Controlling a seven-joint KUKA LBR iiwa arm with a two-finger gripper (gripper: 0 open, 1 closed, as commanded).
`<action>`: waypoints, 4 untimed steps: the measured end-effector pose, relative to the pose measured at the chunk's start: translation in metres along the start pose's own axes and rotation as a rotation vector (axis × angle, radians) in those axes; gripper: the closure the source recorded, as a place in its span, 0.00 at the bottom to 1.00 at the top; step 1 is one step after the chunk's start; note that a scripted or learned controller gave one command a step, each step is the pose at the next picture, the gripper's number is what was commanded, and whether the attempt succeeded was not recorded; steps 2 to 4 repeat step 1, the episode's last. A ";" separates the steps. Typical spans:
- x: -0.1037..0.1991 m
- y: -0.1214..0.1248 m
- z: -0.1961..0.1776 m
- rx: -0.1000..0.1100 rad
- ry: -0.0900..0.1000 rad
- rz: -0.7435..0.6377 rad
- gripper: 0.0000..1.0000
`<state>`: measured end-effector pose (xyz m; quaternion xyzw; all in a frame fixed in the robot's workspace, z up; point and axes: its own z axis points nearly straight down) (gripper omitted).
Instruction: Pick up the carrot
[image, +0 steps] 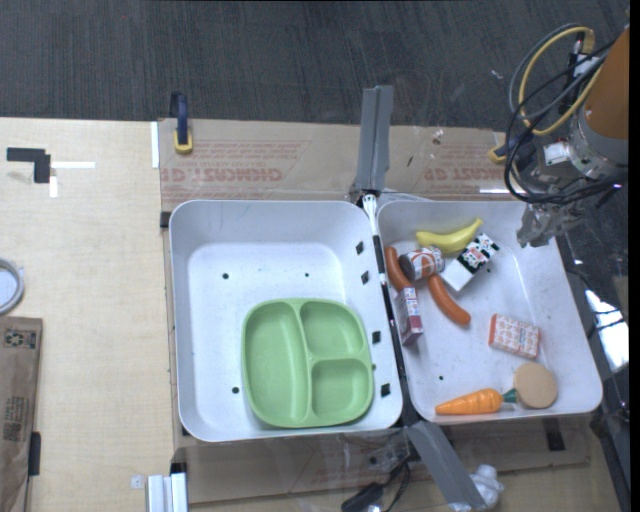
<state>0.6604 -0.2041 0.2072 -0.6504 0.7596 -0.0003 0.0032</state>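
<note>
Carrot (470, 403) lying in the right bin (578, 330), well apart from the gripper (540, 228).

The gripper is held at the right bin's far right edge; whether it is spread or pressed together cannot be told. Just to its left a banana (449, 236) and a small carton (477, 254) are seen, with a can (420, 265) and a sausage (449, 301) beyond. Nearer the camera a red packet (514, 336) and a tan disc (536, 385) are set between gripper and carrot. The carrot is orange, tapered, green-tipped, touching the disc.

Carrot (470, 402) lies in the right bin (580, 330) beside a tan disc (536, 385).
</note>
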 end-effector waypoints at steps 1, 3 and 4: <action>0.021 0.024 -0.016 -0.003 -0.001 -0.248 1.00; 0.021 0.024 -0.016 -0.003 -0.001 -0.248 1.00; 0.021 0.024 -0.016 -0.003 -0.001 -0.248 1.00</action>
